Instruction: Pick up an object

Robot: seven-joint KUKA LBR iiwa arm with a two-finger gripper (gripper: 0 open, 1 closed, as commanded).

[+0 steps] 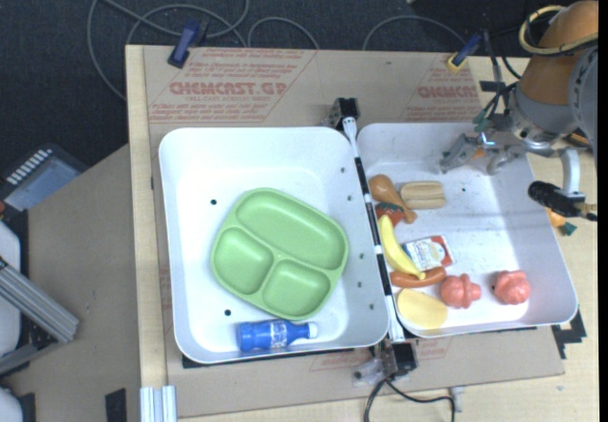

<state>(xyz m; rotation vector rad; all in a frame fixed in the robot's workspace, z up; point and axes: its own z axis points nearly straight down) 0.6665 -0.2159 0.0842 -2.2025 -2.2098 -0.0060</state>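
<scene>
My gripper (pixel 475 156) hangs over the back of the right bin (pixel 532 220), its fingers spread apart with nothing between them. The arm comes in from the upper right. In front of the gripper and to its left lie a hot dog bun (pixel 423 194) and a brown drumstick (pixel 387 191). Nearer the front lie a banana (pixel 396 249), a small red and white packet (pixel 427 251), a red sausage (pixel 424 278), a yellow piece (pixel 421 310) and two red fruits (pixel 461 290) (pixel 512 287).
The left bin (pixel 190 182) holds a green divided plate (pixel 278 254) and a blue bottle (pixel 274 335) lying at its front. A divider rail (pixel 366 211) runs between the bins. Cables and clamps sit at the bench's back edge.
</scene>
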